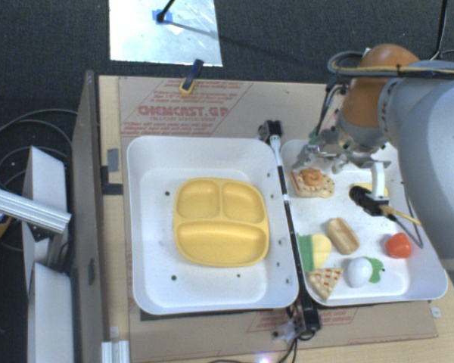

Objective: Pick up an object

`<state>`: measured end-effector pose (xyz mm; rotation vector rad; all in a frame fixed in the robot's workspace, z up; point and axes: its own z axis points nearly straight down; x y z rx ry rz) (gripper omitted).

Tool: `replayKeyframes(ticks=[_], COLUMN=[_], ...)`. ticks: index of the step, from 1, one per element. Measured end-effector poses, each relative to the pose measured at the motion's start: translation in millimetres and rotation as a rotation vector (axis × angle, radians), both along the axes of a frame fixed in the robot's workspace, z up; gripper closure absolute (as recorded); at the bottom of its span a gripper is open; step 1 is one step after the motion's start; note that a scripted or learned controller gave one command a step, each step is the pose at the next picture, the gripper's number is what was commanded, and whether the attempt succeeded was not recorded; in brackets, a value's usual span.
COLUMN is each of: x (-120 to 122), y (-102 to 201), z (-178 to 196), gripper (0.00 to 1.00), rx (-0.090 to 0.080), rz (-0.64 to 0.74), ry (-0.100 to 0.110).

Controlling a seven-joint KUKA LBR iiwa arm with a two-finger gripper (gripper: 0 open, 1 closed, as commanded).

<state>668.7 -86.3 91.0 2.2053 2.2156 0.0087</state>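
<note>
Yellow divided plate sits in left bin, alone. Right bin holds the food toys: waffle piece just under the gripper, bread roll, tomato, pizza slice. Gripper hangs low over the waffle piece; nothing seen betw. it and the toy, grip state can't tell.

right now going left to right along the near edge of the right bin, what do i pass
green and yellow piece → waffle wedge → white ball → tomato
</note>
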Motion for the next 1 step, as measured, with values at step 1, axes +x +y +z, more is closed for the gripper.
replayKeyframes(ticks=[1], x=[3.1], y=[-3.3], z=[0.8], gripper=[0.0], rx=[0.0], rz=[-0.001], ry=[0.002])
